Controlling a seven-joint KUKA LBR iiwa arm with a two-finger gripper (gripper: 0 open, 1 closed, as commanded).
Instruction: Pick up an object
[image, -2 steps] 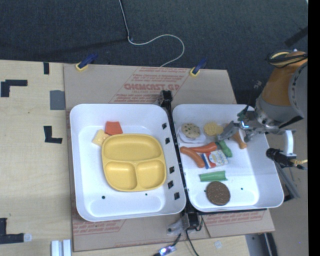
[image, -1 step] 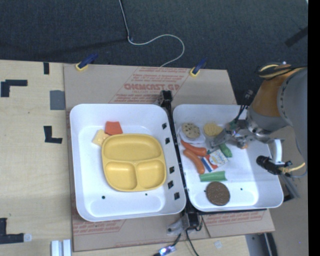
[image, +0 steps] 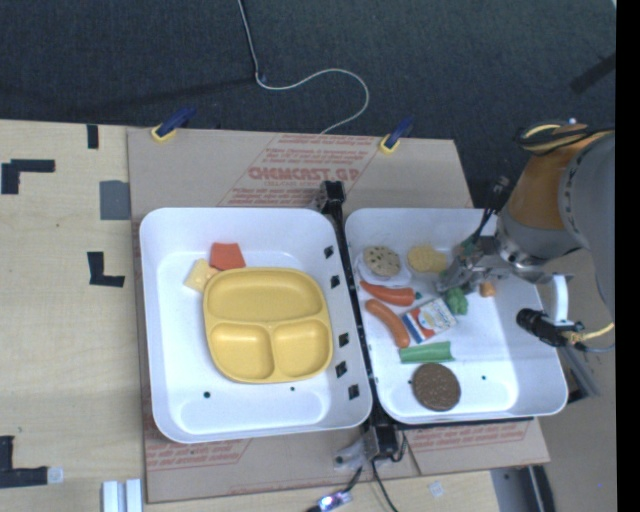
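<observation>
Fingers of the gripper (image: 462, 282) point down into the right bin (image: 545, 395), at a small green piece (image: 457, 301); whether they are spread or closed cannot be told, as the dark wrist hardware masks them.

Nearest the viewer, a round brown patty (image: 436, 386) lies by the front wall of the right bin. Behind it lie a flat green bar (image: 425, 352), two orange sausages (image: 386, 318) and a red-and-white packet (image: 433, 318). Further back sit a speckled cookie (image: 381, 261) and a pale yellow piece (image: 427, 259).

The left bin (image: 165, 300) holds a yellow divided plate (image: 268, 325), with a yellow block (image: 198, 275) and an orange block (image: 227, 256) at its far-left edge.

The arm (image: 545, 200) enters from the right, its orange band above the wrist, the wrist bent so that the tool drops steeply toward the bin floor.

Step in hand, as judged: the descent or grasp attempt on the green piece, with no object seen lifted. The next move calls for a firm closure on that piece, clear of the packet just beside it, followed by a straight vertical lift.
</observation>
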